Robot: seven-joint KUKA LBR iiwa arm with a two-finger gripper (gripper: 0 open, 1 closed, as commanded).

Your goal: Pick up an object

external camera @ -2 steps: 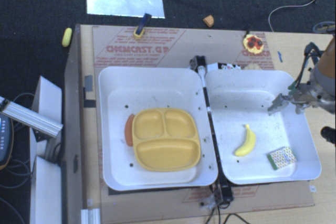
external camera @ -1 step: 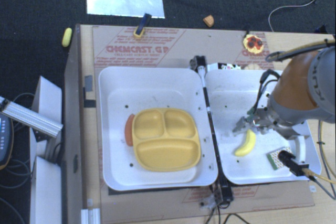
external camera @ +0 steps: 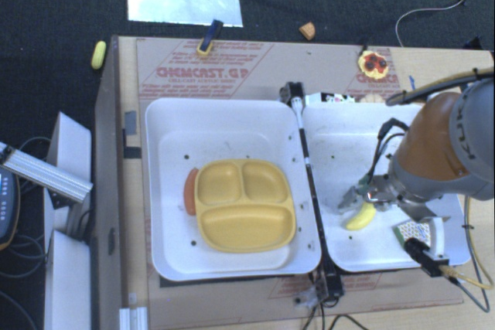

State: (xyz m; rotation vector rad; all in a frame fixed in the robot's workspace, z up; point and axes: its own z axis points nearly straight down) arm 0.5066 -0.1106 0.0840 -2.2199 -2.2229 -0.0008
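A small yellow banana (external camera: 359, 220) lies in the right bin (external camera: 340, 131), near its front left. My gripper (external camera: 360, 199) sits just above and behind the banana, touching or almost touching its upper end. The grey arm with its orange band (external camera: 433, 143) comes in from the right and covers the bin's right part. A green-and-white checkered item (external camera: 414, 231) lies to the right of the banana, partly under the arm.
The left bin (external camera: 170, 127) holds a yellow divided plate (external camera: 244, 205) with an orange-red sausage (external camera: 189, 191) against its left edge. A black divider (external camera: 305, 158) runs between the bins. A toy pizza (external camera: 374, 63) lies on the bench behind the right bin.
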